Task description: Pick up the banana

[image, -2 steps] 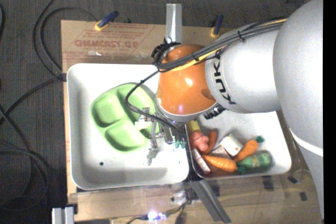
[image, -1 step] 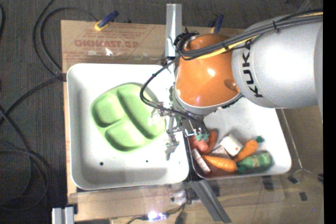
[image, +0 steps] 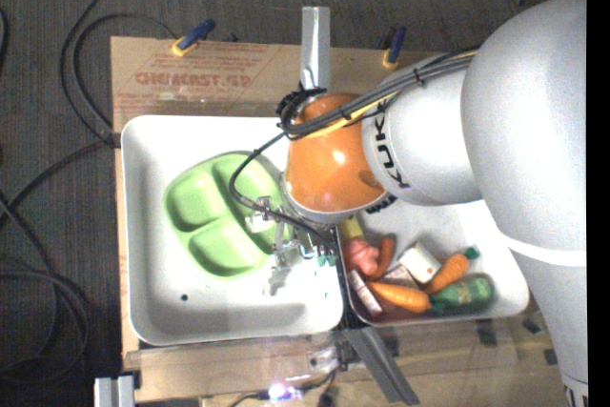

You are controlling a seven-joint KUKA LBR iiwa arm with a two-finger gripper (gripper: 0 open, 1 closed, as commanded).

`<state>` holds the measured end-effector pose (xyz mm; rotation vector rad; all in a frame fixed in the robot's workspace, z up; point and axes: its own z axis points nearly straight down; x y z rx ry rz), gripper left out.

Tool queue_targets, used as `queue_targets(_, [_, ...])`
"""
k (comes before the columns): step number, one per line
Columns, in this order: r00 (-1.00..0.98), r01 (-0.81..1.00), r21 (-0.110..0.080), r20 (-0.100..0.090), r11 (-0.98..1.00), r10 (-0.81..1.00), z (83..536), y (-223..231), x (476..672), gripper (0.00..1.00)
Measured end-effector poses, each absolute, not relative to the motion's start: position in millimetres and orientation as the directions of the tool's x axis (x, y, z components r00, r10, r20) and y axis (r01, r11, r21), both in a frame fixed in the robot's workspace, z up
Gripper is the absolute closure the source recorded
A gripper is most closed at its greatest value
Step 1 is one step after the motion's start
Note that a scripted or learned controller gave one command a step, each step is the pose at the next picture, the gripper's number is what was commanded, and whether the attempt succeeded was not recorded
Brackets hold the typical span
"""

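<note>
Right, the arm point(image: 429, 138) is reaching in across the worktop point(image: 191, 76), its orange band point(image: 329, 167) hanging over the seam between the two bins. The pincer point(image: 282, 257) is low over the right side of the left bin point(image: 143, 205), just beside the green divided plate point(image: 205, 205) and towards the worktop's front edge. Whether it's open or closed I cannot tell, since cabling and glare muddle it, and nothing shows clamped in it. Now, the banana point(image: 354, 227): all I can make out is a pale yellow sliver at the left end of the right bin point(image: 505, 295), tucked under the wrist and mostly hidden. It lies beside a reddish item point(image: 360, 254), with two carrots point(image: 400, 296) further along that bin. So the pincer looks to be on the wrong side of the divide, near its target but apart from it. As for handling, I'd judge the banana light, with a smooth, curved skin that could roll or slide. If it's real fruit it will bruise under a hard squeeze. The best hold would be across the thick middle, square to its length, well off the tapering tips. The crowded neighbours could get nudged on the way in.
</note>
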<state>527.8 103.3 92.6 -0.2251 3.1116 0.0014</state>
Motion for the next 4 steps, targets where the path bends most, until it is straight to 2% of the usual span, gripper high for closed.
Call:
queue_targets(1, [-0.99,-0.138,-0.005,-0.022,0.99,-0.138,104.8,99.6,529.5,1.0])
queue_targets(2, [-0.992,-0.128,-0.001,-0.002,0.992,-0.128,200.4,101.0,550.7,1.0])
queue_targets(3, [-0.889,0.458,-0.001,-0.002,0.889,0.458,237.3,169.5,577.6,1.0])
queue_targets(4, [-0.967,0.253,-0.002,-0.001,0.967,0.253,218.2,161.6,536.6,1.0])
